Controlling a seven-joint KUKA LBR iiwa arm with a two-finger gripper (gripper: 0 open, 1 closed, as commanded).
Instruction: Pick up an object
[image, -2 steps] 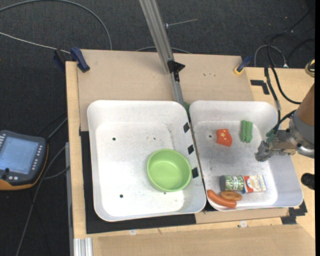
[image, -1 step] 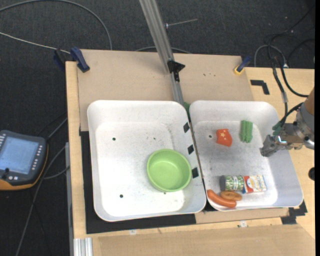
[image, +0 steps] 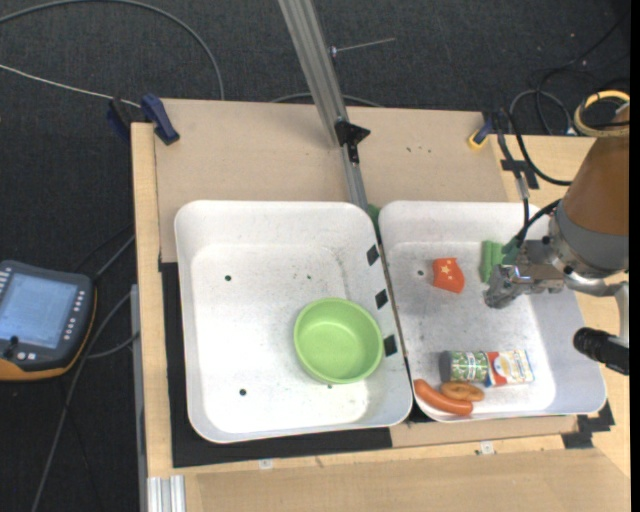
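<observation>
Jaws (image: 500, 292) hang low in the right bin (image: 560, 225); whether they are released or clenched I cannot tell; nothing shows between them. From the jaws, the red block (image: 448, 274) lies just to the left, nearest; a green piece (image: 490, 260) sits touching or just behind; the carton (image: 487, 367), long axis left-right, and sausage (image: 444, 397) lie nearer the front rim. I count one of each; one green bowl (image: 338, 340) in the left bin (image: 250, 225).

Grey arm (image: 598, 235) w/ orange band, metal gripper (image: 497, 296).
</observation>
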